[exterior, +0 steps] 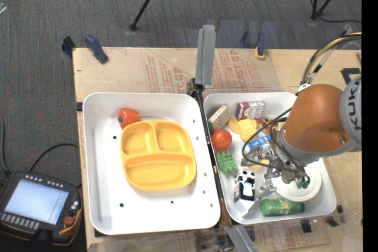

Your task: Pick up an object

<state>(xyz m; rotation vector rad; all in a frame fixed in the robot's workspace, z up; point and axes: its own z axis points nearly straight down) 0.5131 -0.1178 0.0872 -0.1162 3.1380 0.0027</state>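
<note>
The right bin (283,97) holds several toy items: a red tomato (222,140), a green leafy piece (226,161), a yellow corn (250,127), a purple carton (251,109), a tan waffle-like piece (219,117), a black-and-white carton (245,185), a green bottle (282,207) and a white bowl (304,186). My gripper (282,173) hangs low over the middle of this bin, beside the white bowl. The orange wrist band (316,121) covers much of it, and its tips are lost among cables and objects.
The left bin (97,162) holds a yellow divided plate (158,153) and a red pepper (127,117) at its upper left. A grey post (205,59) stands behind the bins' divide. A teach pendant (38,206) lies on the floor at lower left.
</note>
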